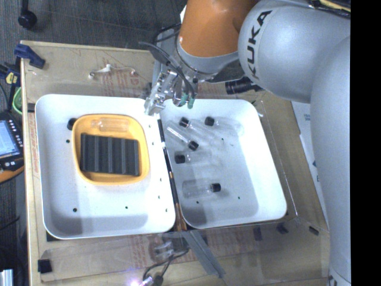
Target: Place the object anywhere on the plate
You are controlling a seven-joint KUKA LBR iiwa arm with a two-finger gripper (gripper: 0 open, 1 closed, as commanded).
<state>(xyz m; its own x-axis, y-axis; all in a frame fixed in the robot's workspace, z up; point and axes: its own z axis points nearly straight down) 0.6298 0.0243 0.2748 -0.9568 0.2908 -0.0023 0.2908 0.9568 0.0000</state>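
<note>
- The tool (159, 100) hangs at the upper middle of the frame, just above the top edge where the two white bins meet. I cannot tell if it is open or closed, and I see nothing clearly held in it.
- The plate (111, 180) is yellow with a dark ribbed insert. It lies in the left bin (53, 207), in the left middle of the frame, down and to the left of the tool.
- The objects are small clear vials with black caps, scattered in the right bin (271, 189). One vial (182, 137) lies nearest the tool, just below and a little to the right of it, with its long axis slanting from upper left to lower right.
- Other vials lie lower; one (202, 189) sits in the lower middle of the right bin, well apart from the tool.
- My judgement: no vial is on the plate, so the task is at its beginning. The coming move turns on this: the vials lie below and right of the tool, while the plate lies on the opposite side, to the left.
- The thin, clear vials may roll or slip, so the tool should close across the short axis of the vial.
</note>
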